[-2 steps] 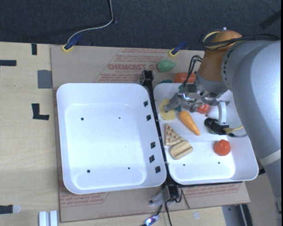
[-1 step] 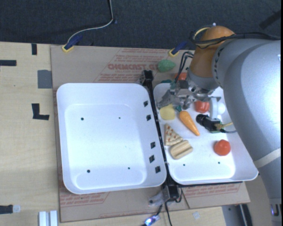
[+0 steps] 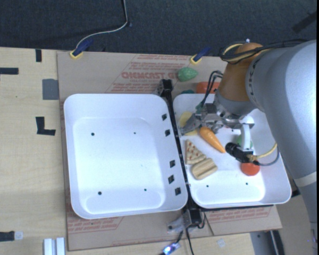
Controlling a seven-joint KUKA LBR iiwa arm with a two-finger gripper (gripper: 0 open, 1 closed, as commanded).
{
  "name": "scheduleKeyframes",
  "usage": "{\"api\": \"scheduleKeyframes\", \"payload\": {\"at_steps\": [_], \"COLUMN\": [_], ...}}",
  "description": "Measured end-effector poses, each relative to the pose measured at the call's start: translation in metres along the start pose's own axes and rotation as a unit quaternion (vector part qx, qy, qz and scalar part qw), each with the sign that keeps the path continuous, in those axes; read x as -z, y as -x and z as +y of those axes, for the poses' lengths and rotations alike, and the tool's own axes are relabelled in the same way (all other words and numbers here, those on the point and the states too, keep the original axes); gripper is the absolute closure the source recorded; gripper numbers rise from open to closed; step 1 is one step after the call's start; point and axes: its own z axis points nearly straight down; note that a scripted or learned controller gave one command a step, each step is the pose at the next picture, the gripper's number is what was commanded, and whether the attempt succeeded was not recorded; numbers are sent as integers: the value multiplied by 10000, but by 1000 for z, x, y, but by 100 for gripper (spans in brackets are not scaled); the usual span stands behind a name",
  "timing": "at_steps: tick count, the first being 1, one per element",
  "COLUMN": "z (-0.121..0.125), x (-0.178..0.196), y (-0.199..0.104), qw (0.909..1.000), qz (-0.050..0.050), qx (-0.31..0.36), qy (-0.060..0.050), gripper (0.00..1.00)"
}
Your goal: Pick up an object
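Note:
My gripper (image 3: 206,122) hangs low over the back left part of the right bin (image 3: 266,193). An orange carrot (image 3: 212,139) lies slanted just below it, its thick end under the gripper; whether they touch I cannot tell. A yellow piece (image 3: 185,118) lies just left of the gripper by the bin wall. In front of the carrot lie a triangular waffle-patterned cracker (image 3: 192,152) and a tan bread-like piece (image 3: 204,169). A red round thing (image 3: 250,169) sits to the right of them.
The left bin (image 3: 117,153) stands beside the right one, with a black divider strip (image 3: 173,142) between them. A green object (image 3: 187,74) lies on the cardboard behind the bins. An orange-red object (image 3: 204,87) sits at the right bin's back edge. The grey arm covers the right bin's right side.

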Motion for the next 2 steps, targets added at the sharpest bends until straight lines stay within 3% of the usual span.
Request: {"api": "scheduleKeyframes", "payload": {"at_steps": [1, 2], "z": [-6, -6], "x": [0, 10], "y": [-1, -1], "qw": [10000, 10000], "qz": [-4, -3], "qx": [-1, 4], "qy": [11, 12], "gripper": [0, 100]}}
